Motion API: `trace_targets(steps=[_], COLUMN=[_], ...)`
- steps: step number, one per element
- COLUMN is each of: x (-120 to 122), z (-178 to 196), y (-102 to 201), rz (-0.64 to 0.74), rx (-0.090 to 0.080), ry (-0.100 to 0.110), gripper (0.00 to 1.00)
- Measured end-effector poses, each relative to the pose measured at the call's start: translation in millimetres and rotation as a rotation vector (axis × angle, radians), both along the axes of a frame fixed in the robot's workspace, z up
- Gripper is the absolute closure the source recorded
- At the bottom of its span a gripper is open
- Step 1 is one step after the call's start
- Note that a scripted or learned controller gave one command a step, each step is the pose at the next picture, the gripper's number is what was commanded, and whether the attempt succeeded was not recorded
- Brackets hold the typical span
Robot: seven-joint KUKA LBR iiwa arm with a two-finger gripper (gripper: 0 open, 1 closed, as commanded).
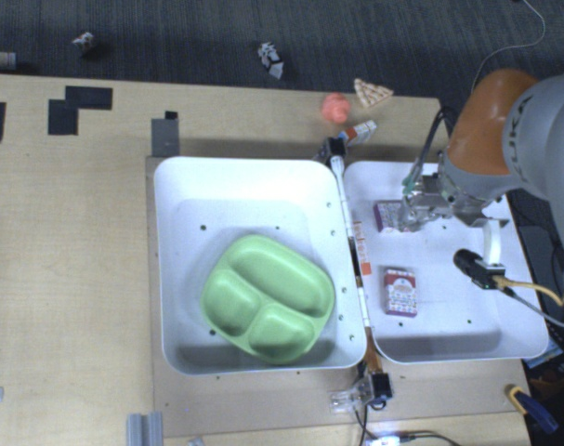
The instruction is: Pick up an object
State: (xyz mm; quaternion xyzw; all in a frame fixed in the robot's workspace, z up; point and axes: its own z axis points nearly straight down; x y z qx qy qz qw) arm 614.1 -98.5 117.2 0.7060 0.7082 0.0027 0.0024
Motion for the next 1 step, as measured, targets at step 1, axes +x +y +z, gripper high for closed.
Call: trace_targets(steps=[1], x=[55.2], z=[3.3], y=[-90.6], rz=[-0.001], rx=[-0.002], ry=[0.003], gripper=[1.0])
